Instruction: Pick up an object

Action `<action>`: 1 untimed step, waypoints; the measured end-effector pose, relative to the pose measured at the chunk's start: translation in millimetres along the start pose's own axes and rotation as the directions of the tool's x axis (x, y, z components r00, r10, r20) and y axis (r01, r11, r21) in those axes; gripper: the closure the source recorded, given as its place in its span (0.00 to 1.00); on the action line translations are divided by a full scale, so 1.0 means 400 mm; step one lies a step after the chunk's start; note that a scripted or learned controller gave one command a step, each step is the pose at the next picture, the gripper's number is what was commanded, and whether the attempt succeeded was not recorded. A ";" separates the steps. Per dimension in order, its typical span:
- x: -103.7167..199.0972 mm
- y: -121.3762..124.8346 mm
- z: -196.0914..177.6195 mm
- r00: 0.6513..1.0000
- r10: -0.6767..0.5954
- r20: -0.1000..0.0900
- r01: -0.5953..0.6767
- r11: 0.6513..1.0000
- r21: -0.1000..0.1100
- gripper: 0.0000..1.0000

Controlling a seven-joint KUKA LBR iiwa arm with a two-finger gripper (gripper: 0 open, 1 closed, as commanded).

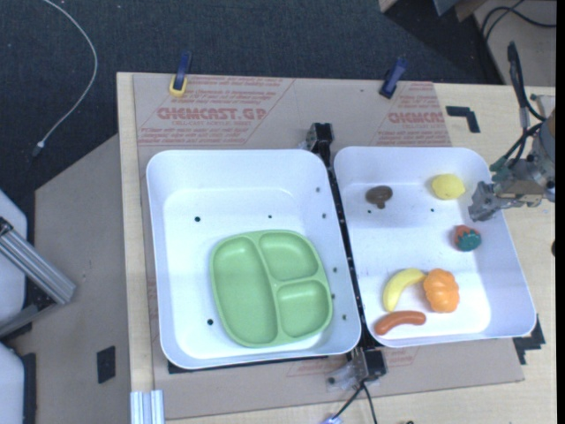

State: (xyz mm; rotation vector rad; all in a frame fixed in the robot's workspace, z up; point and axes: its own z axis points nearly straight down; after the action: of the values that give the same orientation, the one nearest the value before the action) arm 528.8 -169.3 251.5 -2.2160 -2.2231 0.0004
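Observation:
The right bin [503, 312] holds several toy foods: a yellow lemon [448, 186], a brown mushroom [380, 196], a red strawberry with a green cap [466, 238], a yellow banana [402, 287], an orange pepper [441, 291] and a red sausage [400, 321]. My gripper [485, 203] hangs over the right bin's far right edge, just right of the lemon and above the strawberry. Nothing shows between its fingers.
The left bin [177, 237] holds a green three-compartment plate [269, 285]. Black clips [320, 136] join the bins at the far end and at the near end [371, 363]. Blue clamps [393, 78] hold the cardboard sheet at its far edge.

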 end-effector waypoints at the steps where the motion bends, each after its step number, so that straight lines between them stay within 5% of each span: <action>1: 0.115 0.006 -0.006 1.000 0.001 0.000 -0.001 1.000 -0.001 1.00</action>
State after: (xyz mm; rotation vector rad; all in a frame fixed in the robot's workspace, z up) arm 531.2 -123.1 253.9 -2.2178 -2.2225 -0.0009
